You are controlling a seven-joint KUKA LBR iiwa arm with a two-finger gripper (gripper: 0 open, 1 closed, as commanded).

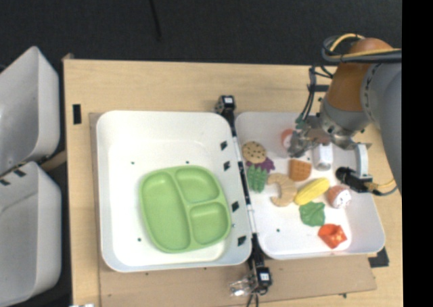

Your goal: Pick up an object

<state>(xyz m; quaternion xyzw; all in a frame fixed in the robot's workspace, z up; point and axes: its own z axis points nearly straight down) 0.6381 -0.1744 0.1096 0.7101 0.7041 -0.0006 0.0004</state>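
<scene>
Orange block [300,168] is our likely target, sitting in the right bin just below the end effector. Going left to right: left bin [115,163] holds a green divided plate [184,208], well apart from the action. Right bin [365,231] has a cookie [254,151], purple bit [268,163] and green leafy piece [257,178] near its left wall, then a tan piece [283,189], the orange block, a yellow corn [312,191], a green piece [312,214], a red piece [332,234] and a pinkish-white piece [337,197]. The end effector [310,142] hangs over the bin's upper middle, arm coming in from the right. We can't tell its state; nothing visibly between its tips. We judge the block lies just toward the camera from the end effector, the corn a bit farther, its long axis slanting up to the right.
</scene>
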